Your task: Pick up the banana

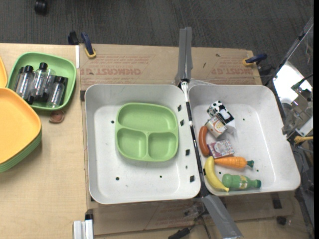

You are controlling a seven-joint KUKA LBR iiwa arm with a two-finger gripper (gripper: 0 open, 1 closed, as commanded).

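- Not much of me in shot, just some of my hardware [299, 108] poking in at the right edge.
- What you can see is mostly grey and silvery metal, boxy and angular rather than rounded.
- One pale panel up top catches the light and looks almost white.
- There's a small yellow-orange bit low down on it.
- Can't make out my tool clearly; too blurry and cut off.
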